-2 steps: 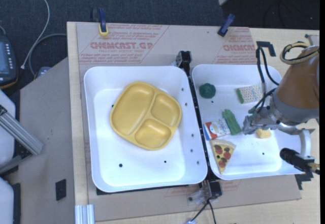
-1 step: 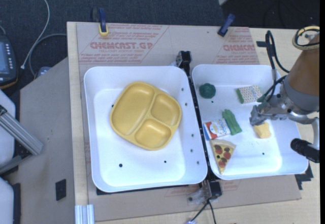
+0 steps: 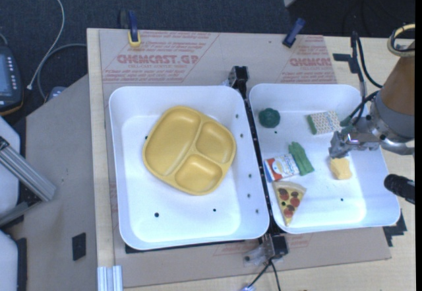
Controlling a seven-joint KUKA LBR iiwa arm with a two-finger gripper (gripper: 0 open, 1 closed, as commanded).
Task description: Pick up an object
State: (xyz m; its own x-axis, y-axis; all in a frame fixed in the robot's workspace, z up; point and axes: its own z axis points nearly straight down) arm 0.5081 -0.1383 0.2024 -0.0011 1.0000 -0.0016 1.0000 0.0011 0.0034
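The yellow cheese block (image 3: 341,168), the likeliest pick, lies in the right bin (image 3: 316,217), not yet lifted. From the left: a yellow divided plate (image 3: 190,150) sits alone in the left bin (image 3: 125,171); then, in the right bin, a green ball (image 3: 269,117), a red-and-white packet (image 3: 281,167), a pizza slice (image 3: 289,199), a green stick (image 3: 301,158) and a speckled square (image 3: 323,123). The hand (image 3: 345,143) hovers just above the cheese block, nothing visibly between its parts; I cannot tell how wide it stands. The grasp and lift remain. The arm is cut off at the edge.
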